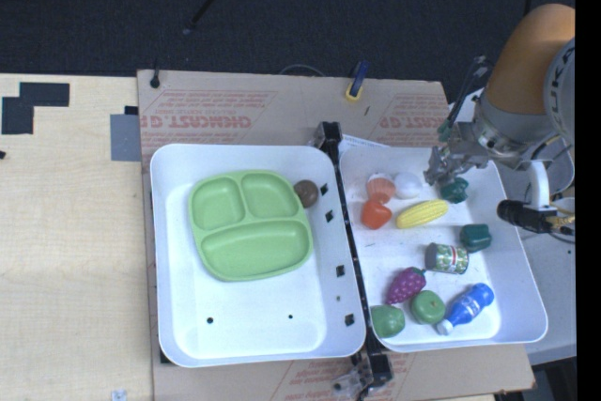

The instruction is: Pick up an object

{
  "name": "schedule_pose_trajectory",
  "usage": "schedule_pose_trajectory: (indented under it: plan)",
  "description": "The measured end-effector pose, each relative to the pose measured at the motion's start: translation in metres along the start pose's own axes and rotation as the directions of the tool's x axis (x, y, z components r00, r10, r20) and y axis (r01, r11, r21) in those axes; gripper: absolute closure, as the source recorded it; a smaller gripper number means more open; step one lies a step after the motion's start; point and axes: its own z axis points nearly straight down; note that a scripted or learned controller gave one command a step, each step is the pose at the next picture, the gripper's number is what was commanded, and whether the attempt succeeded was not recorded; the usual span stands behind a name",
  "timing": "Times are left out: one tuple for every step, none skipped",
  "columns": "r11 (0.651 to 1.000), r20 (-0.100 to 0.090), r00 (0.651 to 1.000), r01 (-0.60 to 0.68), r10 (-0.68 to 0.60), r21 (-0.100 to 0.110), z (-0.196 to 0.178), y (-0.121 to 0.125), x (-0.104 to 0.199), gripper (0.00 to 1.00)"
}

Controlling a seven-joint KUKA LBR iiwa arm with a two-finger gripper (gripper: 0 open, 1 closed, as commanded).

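Note:
My gripper (pixel 444 170) hangs over the far right part of the right bin (pixel 526 296). Directly beneath it lies a small dark green object (pixel 455 192); whether the two touch is unclear. Close by are a yellow corn cob (pixel 422 214), a white piece (pixel 408 183), a pinkish-orange item (pixel 380 186) and a red tomato (pixel 376 215). Nearer the front lie a teal block (pixel 475 237), a small can (pixel 447 258), purple grapes (pixel 406 285), a green apple (pixel 428 306), another green fruit (pixel 388 321) and a blue bottle (pixel 467 307).
The left bin (pixel 178 296) holds a green divided plate (pixel 249 225) and a brown ball (pixel 306 192) by the plate's far right corner. A black divider (pixel 343 239) runs between the bins. The arm's orange band (pixel 531 61) rises at the right edge.

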Motion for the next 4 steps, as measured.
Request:
schedule_pose_trajectory:
  plan:
    - [1.000,0.000,1.000,0.000,0.000,0.001,-0.042,0.001,-0.001,1.00]
    - [1.000,-0.002,1.000,0.002,-0.002,0.009,-0.031,-0.019,0.042,1.00]
    - [1.000,-0.002,1.000,0.002,-0.002,0.008,-0.030,-0.036,0.069,1.00]
    - [1.000,-0.002,1.000,0.002,-0.002,0.004,-0.044,-0.030,0.081,1.00]
